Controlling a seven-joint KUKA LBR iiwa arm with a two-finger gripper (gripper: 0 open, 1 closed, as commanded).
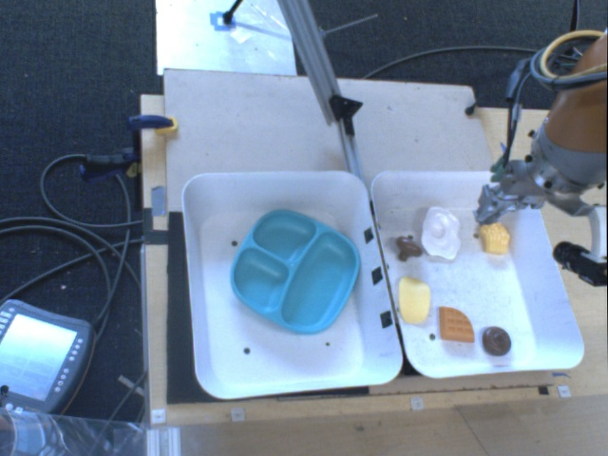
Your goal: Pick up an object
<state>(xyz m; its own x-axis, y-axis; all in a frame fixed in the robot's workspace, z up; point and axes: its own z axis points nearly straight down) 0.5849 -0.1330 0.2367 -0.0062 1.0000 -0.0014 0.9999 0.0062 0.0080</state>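
Over the right bin (566, 326), the tool (495, 209) hangs just above a yellow corn piece (494, 239) beside a white lump (441, 233); its opening cannot be told.

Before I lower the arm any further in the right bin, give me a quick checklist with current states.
1. Gripper above a target: ok, it sits just over the small yellow piece at the back of the right bin.
2. Jaws open for the grasp: cannot tell.
3. Anything already held: cannot tell.
4. Room around target: ok, the white crumpled object lies apart to its left.
5. Other items out of the path: ok, the waffle and brown round piece lie near the front.
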